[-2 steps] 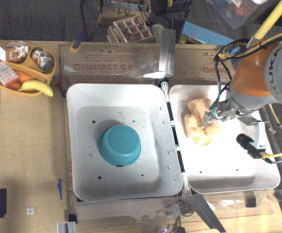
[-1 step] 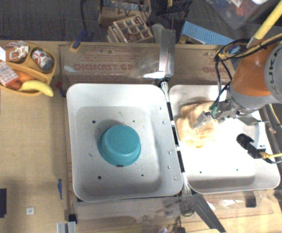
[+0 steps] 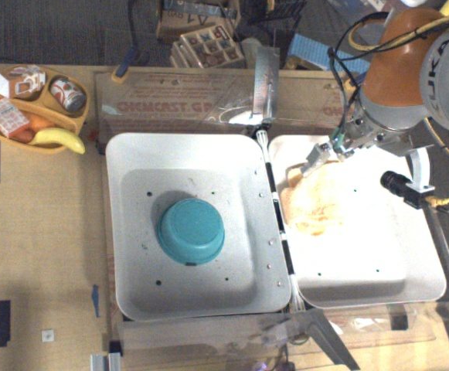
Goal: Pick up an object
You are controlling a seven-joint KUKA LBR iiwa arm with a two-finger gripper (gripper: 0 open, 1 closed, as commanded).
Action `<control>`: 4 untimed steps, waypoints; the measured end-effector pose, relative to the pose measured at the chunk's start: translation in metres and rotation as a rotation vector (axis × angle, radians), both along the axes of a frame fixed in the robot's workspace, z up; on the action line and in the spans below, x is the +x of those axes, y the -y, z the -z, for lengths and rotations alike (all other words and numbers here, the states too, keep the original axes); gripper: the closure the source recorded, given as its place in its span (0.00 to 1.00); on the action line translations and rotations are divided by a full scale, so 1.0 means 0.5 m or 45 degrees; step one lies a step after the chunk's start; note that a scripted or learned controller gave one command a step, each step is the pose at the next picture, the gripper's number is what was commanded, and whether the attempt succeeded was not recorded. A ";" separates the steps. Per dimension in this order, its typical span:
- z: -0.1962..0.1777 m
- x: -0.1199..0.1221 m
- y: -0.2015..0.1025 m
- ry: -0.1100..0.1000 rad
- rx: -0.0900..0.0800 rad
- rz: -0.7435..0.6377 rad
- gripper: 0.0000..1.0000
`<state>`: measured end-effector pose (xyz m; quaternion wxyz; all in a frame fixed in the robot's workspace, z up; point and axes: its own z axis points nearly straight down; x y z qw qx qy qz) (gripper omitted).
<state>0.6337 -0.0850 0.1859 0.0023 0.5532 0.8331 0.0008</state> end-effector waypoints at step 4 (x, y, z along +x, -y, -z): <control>0.156 -0.061 0.052 0.013 -0.002 -0.089 1.00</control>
